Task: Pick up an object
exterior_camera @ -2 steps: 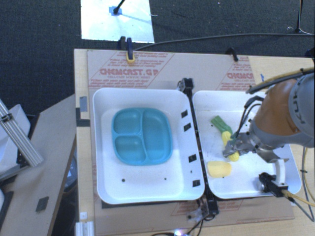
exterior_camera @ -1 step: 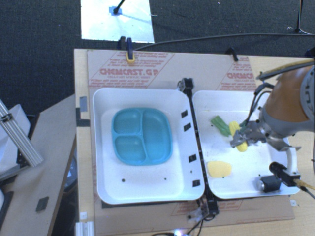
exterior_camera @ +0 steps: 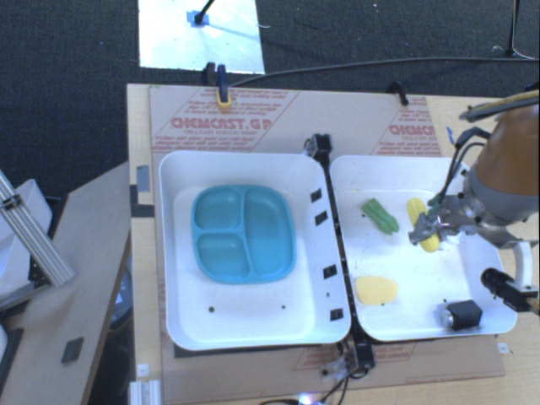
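Two white bins sit side by side; the left bin [exterior_camera: 181, 310] holds a blue divided plate [exterior_camera: 244, 232]; in the right bin [exterior_camera: 396, 171] the gripper [exterior_camera: 428, 229] is down over the corn cob [exterior_camera: 420, 218]; whether it pinches the cob I cannot tell; a green vegetable [exterior_camera: 380, 215] lies just left, a yellow piece [exterior_camera: 376, 290] and a black block [exterior_camera: 463, 315] nearer the front.

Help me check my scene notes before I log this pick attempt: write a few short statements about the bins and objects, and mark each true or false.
1. The blue divided plate lies in the left bin. True.
2. The green object lies on the plate. False: it lies in the right bin.
3. The gripper is at the yellow corn-like object. True.
4. The pale yellow object is in the left bin. False: it is in the right bin, near the divider.
5. A small black and grey object sits near the right bin's front edge. True.
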Action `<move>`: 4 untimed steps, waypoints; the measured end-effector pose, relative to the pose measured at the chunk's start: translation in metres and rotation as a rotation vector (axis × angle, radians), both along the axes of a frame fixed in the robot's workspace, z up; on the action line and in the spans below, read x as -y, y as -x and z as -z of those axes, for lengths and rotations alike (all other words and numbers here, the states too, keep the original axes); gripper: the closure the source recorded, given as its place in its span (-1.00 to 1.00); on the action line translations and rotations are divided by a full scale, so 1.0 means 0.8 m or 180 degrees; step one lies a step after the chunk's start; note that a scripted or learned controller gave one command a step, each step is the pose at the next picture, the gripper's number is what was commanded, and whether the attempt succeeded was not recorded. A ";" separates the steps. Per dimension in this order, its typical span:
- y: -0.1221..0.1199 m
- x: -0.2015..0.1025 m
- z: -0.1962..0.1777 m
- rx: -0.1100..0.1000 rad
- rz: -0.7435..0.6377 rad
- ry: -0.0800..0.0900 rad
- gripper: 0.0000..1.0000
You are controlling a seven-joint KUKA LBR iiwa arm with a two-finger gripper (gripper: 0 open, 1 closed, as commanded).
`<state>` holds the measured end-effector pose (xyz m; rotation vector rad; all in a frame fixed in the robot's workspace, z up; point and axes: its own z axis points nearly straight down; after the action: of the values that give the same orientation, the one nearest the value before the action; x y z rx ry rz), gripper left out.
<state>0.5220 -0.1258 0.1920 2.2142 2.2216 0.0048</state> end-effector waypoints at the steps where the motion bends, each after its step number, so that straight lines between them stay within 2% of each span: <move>1: 0.003 -0.010 -0.073 0.0008 -0.0007 0.0000 1.00; 3: -0.037 -0.123 -0.079 -0.0008 -0.0018 -0.0007 1.00; 4: -0.072 -0.173 -0.072 -0.0008 -0.0017 -0.0007 1.00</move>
<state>0.5798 0.0127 0.2497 2.2107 2.2300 0.0044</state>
